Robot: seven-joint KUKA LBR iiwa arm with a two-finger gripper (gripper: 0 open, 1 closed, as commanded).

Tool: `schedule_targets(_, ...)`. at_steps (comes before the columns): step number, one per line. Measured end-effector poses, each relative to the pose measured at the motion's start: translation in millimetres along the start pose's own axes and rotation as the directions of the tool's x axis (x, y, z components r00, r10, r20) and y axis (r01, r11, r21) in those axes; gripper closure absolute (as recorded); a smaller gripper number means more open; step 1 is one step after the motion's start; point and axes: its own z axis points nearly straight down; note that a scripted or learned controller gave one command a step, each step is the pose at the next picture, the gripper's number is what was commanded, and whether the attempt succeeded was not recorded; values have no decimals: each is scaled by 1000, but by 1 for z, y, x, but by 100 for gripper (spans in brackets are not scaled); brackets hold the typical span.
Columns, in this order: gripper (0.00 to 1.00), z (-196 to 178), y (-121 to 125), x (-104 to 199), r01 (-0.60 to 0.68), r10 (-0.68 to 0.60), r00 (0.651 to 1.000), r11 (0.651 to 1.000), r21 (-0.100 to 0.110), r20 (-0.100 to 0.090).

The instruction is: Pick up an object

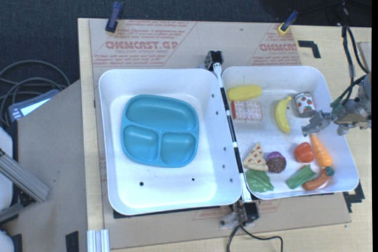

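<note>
Two white bins side by side; left bin holds a blue divided plate, right bin holds the toy food. Gripper sits low over the right bin's right side, coming in from the edge, arm mostly cut off by the frame. Jaw state: cannot tell, the tips are too small and blurred to read a gap, and nothing is clearly seen between them. Nearest candidates: banana just left of it, the small red-and-white block just above, carrot and tomato just below. Corn, cracker-like piece, pizza slice and the purple item lie further left. To do this well, I'd pick one isolated piece, probably the banana, centre over it, align across its narrow width, and descend straight. The carrot-tomato cluster risks a nudge or double contact.
</note>
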Motion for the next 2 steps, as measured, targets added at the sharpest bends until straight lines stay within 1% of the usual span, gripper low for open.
schedule_targets(1, 0, 126, -4, -34, 1, -1, 1000, 1000, -2, 1)
schedule_targets(2, 0, 136, 56, 45, 2, -2, 1000, 1000, -2, 0)
